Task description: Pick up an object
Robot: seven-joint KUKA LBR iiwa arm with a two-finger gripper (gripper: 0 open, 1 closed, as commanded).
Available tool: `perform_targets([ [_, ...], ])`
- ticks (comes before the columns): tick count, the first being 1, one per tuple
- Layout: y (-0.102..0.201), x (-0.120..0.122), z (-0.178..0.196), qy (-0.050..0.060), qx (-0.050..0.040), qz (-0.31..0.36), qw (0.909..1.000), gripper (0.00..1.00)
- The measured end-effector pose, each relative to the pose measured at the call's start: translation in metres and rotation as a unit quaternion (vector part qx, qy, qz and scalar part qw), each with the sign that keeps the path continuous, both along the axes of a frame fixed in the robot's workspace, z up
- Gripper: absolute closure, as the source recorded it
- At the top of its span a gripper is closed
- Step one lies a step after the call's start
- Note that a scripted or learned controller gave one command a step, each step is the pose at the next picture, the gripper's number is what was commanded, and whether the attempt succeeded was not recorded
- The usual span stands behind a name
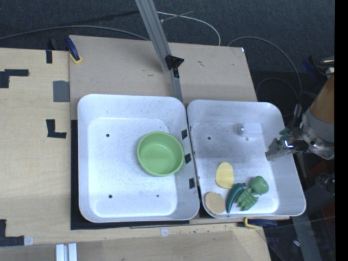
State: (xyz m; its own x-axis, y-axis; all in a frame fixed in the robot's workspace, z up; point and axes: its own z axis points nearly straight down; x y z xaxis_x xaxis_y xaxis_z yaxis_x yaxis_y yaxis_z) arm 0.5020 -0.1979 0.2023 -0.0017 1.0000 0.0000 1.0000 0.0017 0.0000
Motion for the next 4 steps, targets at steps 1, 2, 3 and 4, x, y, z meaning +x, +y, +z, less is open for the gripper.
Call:
perform_targets([
  [1, 0.055, 0.010, 0.012, 0.000, 0.0011, 0.003, 1.0000, 1.00],
  [2, 0.112, 0.009, 0.023, 0.000, 0.0013, 0.003, 1.0000, 1.00],
  [3, 0.163, 0.018, 0.014, 0.002, 0.0009, 0.002, 1.0000, 1.00],
  [4, 0.209, 0.016, 0.010, 0.002, 0.0004, 0.002, 1.0000, 1.00],
])
